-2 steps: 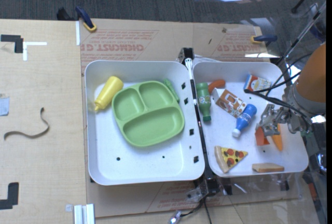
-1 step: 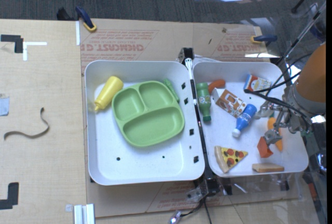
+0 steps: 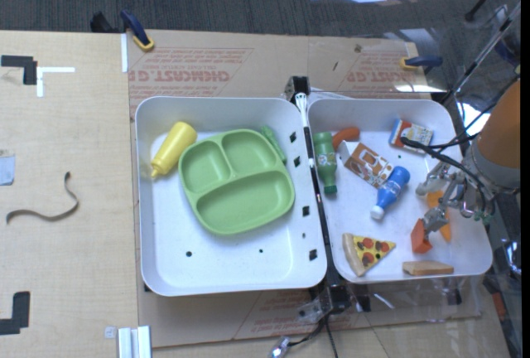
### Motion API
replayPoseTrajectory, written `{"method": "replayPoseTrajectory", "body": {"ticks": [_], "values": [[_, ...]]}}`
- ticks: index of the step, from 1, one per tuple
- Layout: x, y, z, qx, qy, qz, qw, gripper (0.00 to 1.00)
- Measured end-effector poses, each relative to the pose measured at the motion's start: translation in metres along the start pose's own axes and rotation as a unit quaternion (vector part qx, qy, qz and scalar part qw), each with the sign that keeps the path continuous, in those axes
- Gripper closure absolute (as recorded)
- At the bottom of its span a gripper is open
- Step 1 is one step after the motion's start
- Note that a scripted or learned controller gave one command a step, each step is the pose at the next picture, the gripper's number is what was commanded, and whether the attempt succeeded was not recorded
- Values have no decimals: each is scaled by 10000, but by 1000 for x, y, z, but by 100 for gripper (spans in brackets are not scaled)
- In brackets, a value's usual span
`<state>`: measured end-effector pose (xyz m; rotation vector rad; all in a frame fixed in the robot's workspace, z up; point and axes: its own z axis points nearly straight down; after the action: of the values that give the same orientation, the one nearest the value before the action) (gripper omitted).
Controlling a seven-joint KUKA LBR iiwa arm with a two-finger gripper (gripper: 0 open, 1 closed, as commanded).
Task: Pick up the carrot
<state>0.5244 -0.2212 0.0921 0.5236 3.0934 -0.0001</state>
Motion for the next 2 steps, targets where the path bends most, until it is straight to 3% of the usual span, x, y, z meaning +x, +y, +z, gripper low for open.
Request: {"method": "replayPoseTrajectory", "body": {"ticks": [1,2], "values": [[-2,1,-10,1,-27,-22,10000,100],[-2,2,-10,0,-26,-22,10000,0]]}}
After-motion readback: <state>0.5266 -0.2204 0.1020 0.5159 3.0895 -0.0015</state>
